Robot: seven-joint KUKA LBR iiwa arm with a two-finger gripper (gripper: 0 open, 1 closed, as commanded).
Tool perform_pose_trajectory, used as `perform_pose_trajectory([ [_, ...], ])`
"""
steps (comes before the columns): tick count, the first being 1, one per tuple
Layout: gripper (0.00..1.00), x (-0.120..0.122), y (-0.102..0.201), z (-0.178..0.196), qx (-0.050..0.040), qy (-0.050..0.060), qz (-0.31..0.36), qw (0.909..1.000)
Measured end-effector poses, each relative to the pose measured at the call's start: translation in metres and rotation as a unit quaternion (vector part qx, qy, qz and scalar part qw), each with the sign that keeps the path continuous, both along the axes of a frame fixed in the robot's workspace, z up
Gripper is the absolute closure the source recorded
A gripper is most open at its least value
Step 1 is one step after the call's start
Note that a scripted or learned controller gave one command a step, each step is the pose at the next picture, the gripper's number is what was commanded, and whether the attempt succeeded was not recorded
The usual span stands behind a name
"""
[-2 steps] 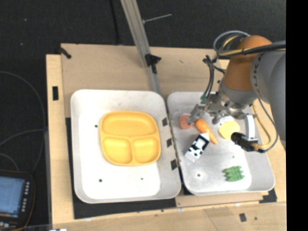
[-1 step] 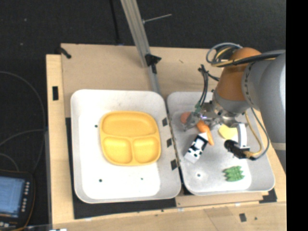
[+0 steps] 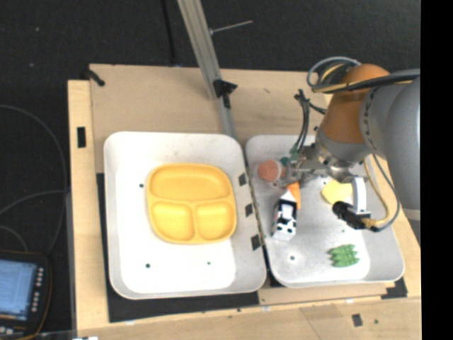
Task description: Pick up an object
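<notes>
Dark floor surrounds a pale wooden bench [image 3: 163,98] carrying two shallow white bins side by side, with a slim metal post [image 3: 205,55] rising from the far edge between them.

From the overhead camera, the left bin [image 3: 127,261] holds a yellow divided tray [image 3: 191,202] lying flat near its middle. The right bin [image 3: 382,257] holds the loose objects: a reddish round piece [image 3: 268,170] at its far-left part, a small orange piece [image 3: 294,192] just nearer than that, a black-and-white cow-patterned toy [image 3: 285,218] touching or just beside the orange piece on its near side, a yellow piece [image 3: 335,191] partly under the arm, and a green toy [image 3: 344,256] well apart toward the near right.

The grey arm with its orange band [image 3: 347,115] reaches in from the right, and the gripper [image 3: 297,170] hangs low over the far-left part of the right bin, between the reddish piece and the orange one. Whether it is released or clenched cannot be told from this slant, and nothing is visibly between its tips.

My judgement: this is the approach or descent onto a target, most likely the orange piece or the cow toy just near of the tool. The next move calls for settling squarely over one item, since three objects crowd together there and a close could catch two or nudge one aside.
</notes>
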State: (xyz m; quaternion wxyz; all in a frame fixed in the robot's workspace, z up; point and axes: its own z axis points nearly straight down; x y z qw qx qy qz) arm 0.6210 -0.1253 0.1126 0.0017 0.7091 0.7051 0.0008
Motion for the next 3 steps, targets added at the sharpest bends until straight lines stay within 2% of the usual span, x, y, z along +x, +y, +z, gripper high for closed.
perform_pose_trajectory([
  [2, 1.0, 0.01, -0.009, 0.128, -0.0004, -0.003, 0.004, 1.0],
  [3, 1.0, 0.01, -0.011, 0.109, -0.0008, 0.002, 0.003, 1.0],
])
